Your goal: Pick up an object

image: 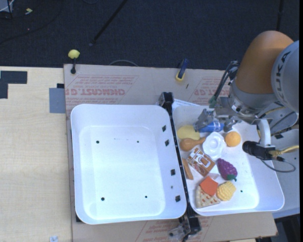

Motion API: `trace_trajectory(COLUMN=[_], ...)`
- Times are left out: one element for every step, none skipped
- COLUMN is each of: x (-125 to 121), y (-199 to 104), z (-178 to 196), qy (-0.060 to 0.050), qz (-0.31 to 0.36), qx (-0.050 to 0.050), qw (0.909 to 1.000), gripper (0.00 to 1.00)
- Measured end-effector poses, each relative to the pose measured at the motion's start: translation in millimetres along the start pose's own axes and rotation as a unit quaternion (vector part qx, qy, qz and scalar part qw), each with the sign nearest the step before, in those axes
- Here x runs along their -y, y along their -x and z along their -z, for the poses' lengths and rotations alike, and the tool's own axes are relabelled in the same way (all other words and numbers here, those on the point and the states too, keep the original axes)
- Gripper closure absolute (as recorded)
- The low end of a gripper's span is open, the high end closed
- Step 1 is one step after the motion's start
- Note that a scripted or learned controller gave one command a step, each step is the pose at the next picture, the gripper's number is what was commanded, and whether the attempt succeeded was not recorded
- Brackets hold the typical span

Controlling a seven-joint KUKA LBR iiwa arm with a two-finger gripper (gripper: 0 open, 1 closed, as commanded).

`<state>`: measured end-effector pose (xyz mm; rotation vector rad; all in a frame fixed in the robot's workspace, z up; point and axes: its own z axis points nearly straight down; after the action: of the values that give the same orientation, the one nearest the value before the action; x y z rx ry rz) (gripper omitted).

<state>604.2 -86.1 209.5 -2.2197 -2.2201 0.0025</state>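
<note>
Two white bins on the counter (pixel 25 160): left bin (pixel 86 135); right bin (pixel 262 195) holding toy food, with the end effector (pixel 206 121) at its 11 o'clock corner beside a blue object (pixel 213 127).

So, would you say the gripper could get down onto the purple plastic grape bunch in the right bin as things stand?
Probably yes: the purple plastic grape bunch lies uncovered on top, and the gripper hangs nearby over the same white right bin. A white cup-like piece crowds one side.

Even, bright overhead light, soft shadows inside the white bins (pixel 76 135), slight overall softness, dark background.
</note>
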Motion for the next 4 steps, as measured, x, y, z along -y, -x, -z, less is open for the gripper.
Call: trace_trajectory(x=[16.3, 51.0, -18.9, -17.6], y=[8.5, 54.2, 14.1, 16.6], z=[-125.4, -121.5, -119.8, -108.0], qy=[0.0, 0.0, 0.001, -0.001], qz=[-0.001, -0.002, 0.001, -0.001], qx=[0.0, 0.001, 0.0, 0.0], qw=[1.0, 1.0, 1.0, 1.0], gripper=[0.0, 0.0, 0.0, 1.0])
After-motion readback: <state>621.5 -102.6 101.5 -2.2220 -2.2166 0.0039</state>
